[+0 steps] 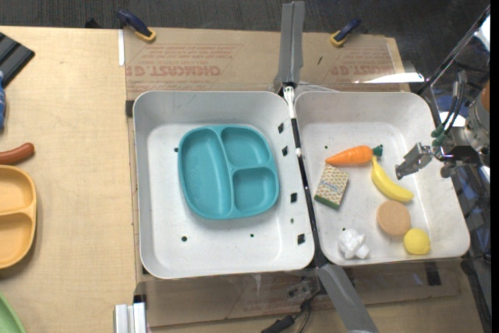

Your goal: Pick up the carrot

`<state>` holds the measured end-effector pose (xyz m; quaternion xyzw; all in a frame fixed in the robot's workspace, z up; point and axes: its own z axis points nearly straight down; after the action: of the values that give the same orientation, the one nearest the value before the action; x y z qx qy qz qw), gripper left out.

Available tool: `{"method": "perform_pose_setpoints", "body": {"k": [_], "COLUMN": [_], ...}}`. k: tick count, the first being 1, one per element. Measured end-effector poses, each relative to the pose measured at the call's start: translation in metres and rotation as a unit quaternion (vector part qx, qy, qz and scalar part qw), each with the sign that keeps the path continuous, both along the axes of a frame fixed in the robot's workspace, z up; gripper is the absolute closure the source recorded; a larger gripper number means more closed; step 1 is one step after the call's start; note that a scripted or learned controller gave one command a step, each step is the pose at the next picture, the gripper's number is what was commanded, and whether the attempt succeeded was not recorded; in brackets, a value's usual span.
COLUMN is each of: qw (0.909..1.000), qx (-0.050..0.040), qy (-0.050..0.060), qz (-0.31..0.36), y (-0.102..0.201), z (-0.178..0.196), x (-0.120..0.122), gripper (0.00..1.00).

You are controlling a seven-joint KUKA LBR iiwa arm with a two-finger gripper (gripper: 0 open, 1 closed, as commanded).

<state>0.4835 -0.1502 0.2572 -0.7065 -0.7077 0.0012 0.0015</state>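
In the right bin: the carrot point(350, 156) lies flat near the middle of the right bin point(366, 107), orange body pointing left, green top toward the banana point(389, 182).
Carrot's neighbours: the banana sits just beside the green end, perhaps touching it; a small box point(333, 187) lies just below the carrot, apart from it.
Rest of that bin: a tan round thing point(394, 218), a lemon point(417, 241) and a white crumpled bit point(354, 244) sit lower down, well away from the carrot.
Gripper: the gripper point(411, 161) hangs over the right side of the bin, near the banana's upper end, reaching in from the right. Nothing is between its fingers.
Jaws: too small and dark from here to tell whether they are spread or pressed together.
Why it sits there: my guess is the arm is lined up short of the carrot, with the banana between them.
Next move: it would need to shift left past the banana and close across the carrot's thick middle.
Risk: I'd judge the banana could get nudged or caught instead.
Left bin: a teal plate point(228, 171) rests in the left bin point(156, 191), not part of this job.
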Motion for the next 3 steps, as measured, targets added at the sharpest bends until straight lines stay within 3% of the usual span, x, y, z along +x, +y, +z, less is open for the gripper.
{"method": "perform_pose_setpoints", "body": {"k": [1,2,3], "qw": [0.9988,0.9985,0.9963], "qx": [-0.0004,0.0001,-0.0027], "qy": [-0.001,0.0,-0.015], "qz": [0.049,0.054,0.085], "y": [0.009,0.033,-0.012], "z": [0.034,-0.118,-0.152], "x": [0.059,0.082,0.131], "gripper": [0.0,0.0,0.0]}}
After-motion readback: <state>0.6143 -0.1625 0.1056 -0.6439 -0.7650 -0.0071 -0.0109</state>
